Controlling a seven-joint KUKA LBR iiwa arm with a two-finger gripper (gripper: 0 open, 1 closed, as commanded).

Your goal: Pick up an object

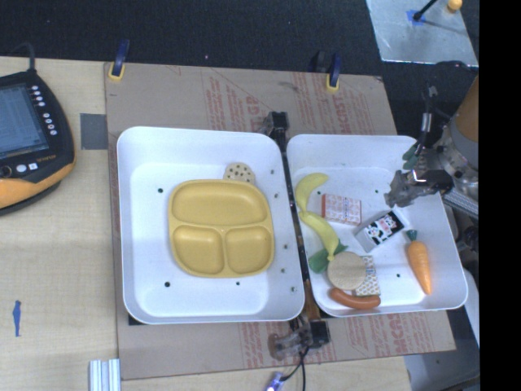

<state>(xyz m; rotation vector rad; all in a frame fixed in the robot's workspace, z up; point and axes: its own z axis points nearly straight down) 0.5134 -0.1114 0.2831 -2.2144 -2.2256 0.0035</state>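
A: Where is the gripper [404,187]?

B: Over the right bin [370,147], close to its right edge and toward the far right corner. It hangs above bare white floor, and nothing sits between the fingers. Whether the claw is spread or closed, I cannot tell; the tips blur into dark metal.

A: What lies nearest to it?

B: A small black-and-white carton [381,228], tilted, just on the near side of the gripper, apart from it. Beside the carton, toward the bin's middle, is a white packet with red print [341,209].

A: And the rest of that bin?

B: A yellow banana [313,206] curves along the left edge, its green stem end pointing toward the near edge. A green leafy piece [317,260] lies just below it. A round tan biscuit [348,270] rests partly on a patterned card [370,279], and a sausage [353,300] lies along the near edge, touching the biscuit's lower side. An orange carrot [419,265] lies by the right edge, green top pointing away from the near edge.

A: The left bin [130,218]?

B: It holds a yellow divided plate [221,226] with three compartments, set about in the middle. A speckled cookie [238,171] lies at the plate's far rim, touching it or nearly so.

A: Anything on the bench itself?

B: A handheld control pendant [28,137] with a screen and orange casing sits at the left edge. Brown cardboard [212,96] lies under both bins, clamped at the far edge by two clips [119,60].
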